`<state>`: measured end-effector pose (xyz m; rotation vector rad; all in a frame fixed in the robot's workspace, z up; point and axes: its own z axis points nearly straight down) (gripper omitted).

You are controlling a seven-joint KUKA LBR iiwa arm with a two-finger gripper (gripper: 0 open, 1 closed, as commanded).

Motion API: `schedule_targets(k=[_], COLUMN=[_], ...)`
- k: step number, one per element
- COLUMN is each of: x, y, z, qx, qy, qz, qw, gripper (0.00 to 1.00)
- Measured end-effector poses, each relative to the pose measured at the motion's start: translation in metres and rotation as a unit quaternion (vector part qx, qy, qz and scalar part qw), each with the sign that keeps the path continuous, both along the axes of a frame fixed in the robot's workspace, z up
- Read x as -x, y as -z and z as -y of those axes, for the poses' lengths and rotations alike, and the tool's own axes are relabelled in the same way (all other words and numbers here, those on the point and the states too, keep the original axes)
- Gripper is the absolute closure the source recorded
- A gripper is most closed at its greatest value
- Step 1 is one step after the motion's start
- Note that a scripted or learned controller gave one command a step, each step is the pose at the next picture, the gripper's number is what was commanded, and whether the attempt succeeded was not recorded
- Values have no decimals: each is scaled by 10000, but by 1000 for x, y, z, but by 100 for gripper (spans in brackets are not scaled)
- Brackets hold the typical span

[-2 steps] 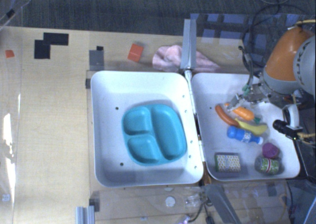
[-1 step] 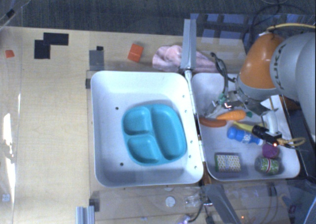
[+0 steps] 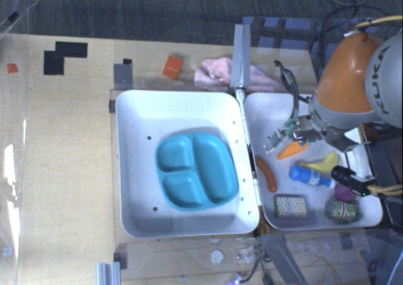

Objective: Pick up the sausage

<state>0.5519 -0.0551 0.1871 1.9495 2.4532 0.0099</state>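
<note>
The sausage (image 3: 266,173), reddish brown and slim, lies in the right bin (image 3: 264,111) against its left wall, at mid height. My gripper (image 3: 283,138) hangs over the same bin, up and to the right of the sausage and apart from it. It sits just above an orange carrot (image 3: 293,150). The grey arm with its orange band (image 3: 346,76) comes in from the right.
The right bin also holds a blue bottle (image 3: 312,176), a yellow banana (image 3: 325,163), a patterned sponge (image 3: 291,206), a purple item (image 3: 344,192) and a green can (image 3: 342,211). A blue divided plate (image 3: 196,170) lies in the left bin (image 3: 135,151). A pink cloth (image 3: 217,73) and an orange block (image 3: 172,67) rest behind the bins.
</note>
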Motion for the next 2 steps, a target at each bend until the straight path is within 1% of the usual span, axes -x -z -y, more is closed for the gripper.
schedule_targets(k=[1, 2], x=[45, 51], y=[2, 86], z=[-30, 39], qx=[-7, -1], qy=[367, 389], qz=[-28, 1], qw=[9993, 9992], gripper=[0, 0])
